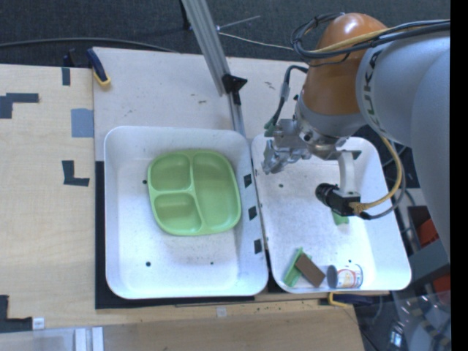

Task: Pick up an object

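Note:
My gripper (273, 161) hangs over the upper left corner of the right bin (380, 251), close to the wall shared with the left bin. Nothing shows beneath it except bare bin floor. At the right bin's front edge lie a green piece (294, 267) with a brown block (310, 272) against it. Beside them a small printed can (345, 276) lies on its side. A small green object (341, 216) sits mid-bin, partly hidden by a black fitting (327, 194) on the arm's cable.
The left bin (128, 269) holds a green divided plate (194, 192). A metal rail (208, 42) slants down from the top to the bins' back edge. The arm's orange band and grey body cover the right bin's back right part.

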Tool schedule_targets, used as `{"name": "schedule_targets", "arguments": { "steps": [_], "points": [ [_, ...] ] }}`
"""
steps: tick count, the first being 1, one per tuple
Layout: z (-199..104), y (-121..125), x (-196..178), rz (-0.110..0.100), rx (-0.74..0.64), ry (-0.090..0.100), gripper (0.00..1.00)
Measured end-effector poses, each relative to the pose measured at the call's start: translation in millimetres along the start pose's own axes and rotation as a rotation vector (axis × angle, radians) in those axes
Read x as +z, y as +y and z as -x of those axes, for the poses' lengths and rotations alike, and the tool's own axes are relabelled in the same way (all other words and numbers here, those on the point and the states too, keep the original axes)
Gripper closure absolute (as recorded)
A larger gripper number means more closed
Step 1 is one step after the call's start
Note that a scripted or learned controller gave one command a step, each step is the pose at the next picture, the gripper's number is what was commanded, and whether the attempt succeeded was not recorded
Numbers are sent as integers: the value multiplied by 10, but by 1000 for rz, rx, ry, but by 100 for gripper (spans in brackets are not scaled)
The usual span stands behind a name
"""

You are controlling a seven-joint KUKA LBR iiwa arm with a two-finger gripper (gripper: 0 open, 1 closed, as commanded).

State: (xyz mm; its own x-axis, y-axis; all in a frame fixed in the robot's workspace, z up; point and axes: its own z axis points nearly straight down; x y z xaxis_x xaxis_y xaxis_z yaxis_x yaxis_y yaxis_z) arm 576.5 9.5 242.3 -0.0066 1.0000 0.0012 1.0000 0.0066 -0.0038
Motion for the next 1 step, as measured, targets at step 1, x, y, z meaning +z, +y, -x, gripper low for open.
{"name": "schedule_targets", "arguments": {
  "steps": [1],
  "points": [
    [-502,-3,149,0,0,0,100]
  ]
}}
